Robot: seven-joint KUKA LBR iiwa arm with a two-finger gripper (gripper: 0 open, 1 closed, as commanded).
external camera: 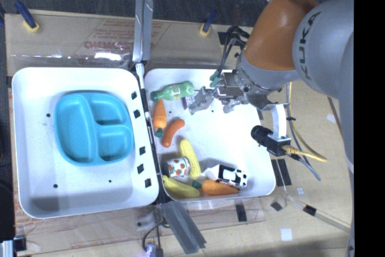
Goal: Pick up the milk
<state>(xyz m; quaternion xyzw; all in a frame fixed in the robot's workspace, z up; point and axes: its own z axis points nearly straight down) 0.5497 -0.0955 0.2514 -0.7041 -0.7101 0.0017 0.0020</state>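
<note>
The milk (232,176) is a small black-and-white cow-patterned carton lying near the front edge of the right bin (255,156). It rests against an orange carrot (218,188). My gripper (214,102) hangs over the back part of the same bin, well behind the milk. Its fingers (198,102) are spread open with nothing between them. The grey arm with its orange band comes in from the right above it.
The right bin also holds a green bottle (172,92), a carrot (159,114), an orange sausage (173,130), corn (190,157), a small can (178,168) and a banana (179,188). A blue divided tray (95,127) lies in the left bin (36,189).
</note>
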